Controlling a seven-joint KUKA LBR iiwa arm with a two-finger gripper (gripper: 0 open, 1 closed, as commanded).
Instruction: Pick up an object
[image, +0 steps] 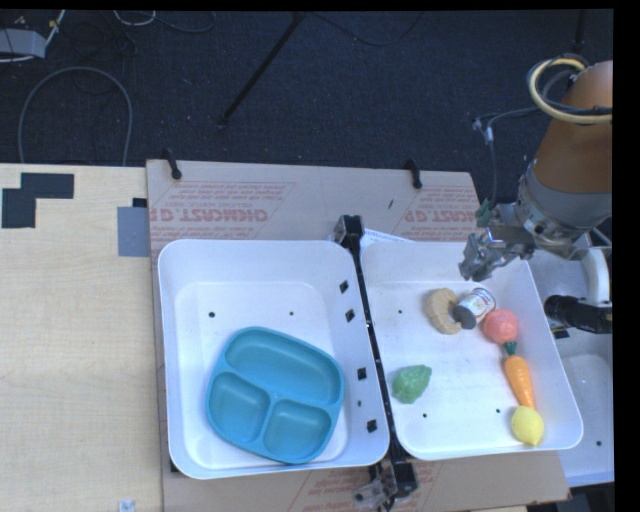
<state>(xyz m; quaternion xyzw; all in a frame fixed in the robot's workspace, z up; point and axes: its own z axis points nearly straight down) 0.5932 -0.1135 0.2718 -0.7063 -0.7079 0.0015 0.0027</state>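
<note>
**Gripper parked over a crowded corner of the right bin**

Jaws first: honestly can't tell how they stand. The gripper (487, 255) reads as a dark grey lump from this overhead angle, hanging above the back part of the right bin (400, 275), and you can't make out anything held in it.

Your candidates are all in that right bin. Nearest the gripper is a tight cluster: a tan cookie-looking piece (440, 309), a small can (474, 303) lying on its side right against it, and a pinkish-red ball (500, 326) just beside the can. Further toward the front you've got a carrot (519, 380), a lemon (527, 425), and a green leafy lump (411, 383) sitting on its own near the divider. The left bin just holds a blue divided tray (274, 393).

My worry is the cluster. If you drop straight down there, you could wedge between the can and the cookie and shove both away, and the can looks ready to roll. The green lump seems the safer bet.
</note>
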